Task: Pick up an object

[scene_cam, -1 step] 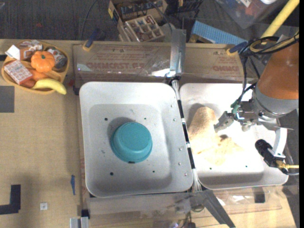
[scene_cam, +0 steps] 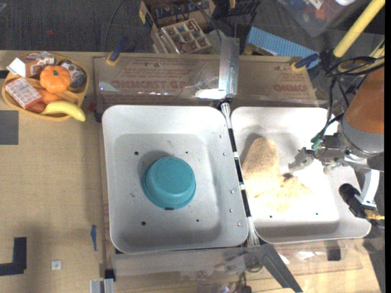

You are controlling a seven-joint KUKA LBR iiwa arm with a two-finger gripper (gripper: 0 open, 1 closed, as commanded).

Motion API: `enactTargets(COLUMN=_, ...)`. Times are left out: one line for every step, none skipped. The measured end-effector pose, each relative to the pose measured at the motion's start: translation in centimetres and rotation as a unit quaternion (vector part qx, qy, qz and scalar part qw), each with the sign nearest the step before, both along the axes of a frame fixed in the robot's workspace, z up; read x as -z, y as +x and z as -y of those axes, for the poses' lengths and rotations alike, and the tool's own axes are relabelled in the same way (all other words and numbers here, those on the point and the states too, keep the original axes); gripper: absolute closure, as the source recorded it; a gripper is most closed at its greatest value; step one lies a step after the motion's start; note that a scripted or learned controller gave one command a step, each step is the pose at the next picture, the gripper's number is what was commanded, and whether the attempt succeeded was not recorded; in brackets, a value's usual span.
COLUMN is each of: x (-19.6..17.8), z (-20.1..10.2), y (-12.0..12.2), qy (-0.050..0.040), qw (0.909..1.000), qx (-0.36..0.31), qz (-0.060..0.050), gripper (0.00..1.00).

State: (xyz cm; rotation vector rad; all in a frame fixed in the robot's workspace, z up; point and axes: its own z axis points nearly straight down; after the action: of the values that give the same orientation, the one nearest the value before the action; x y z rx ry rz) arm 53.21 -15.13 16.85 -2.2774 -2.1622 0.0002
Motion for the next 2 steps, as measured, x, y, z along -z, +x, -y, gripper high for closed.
enactTargets(x=7.7, z=-0.1, y=-0.3, qy=-0.0009, qw=0.9959, qx=-0.090, qz=0.007, gripper=0.00)
enactTargets(x=7.6, z=-4.7, y=-0.1, qy=-0.0032, qw=0.9775, qx=-0.211, qz=0.008, gripper=0.00)
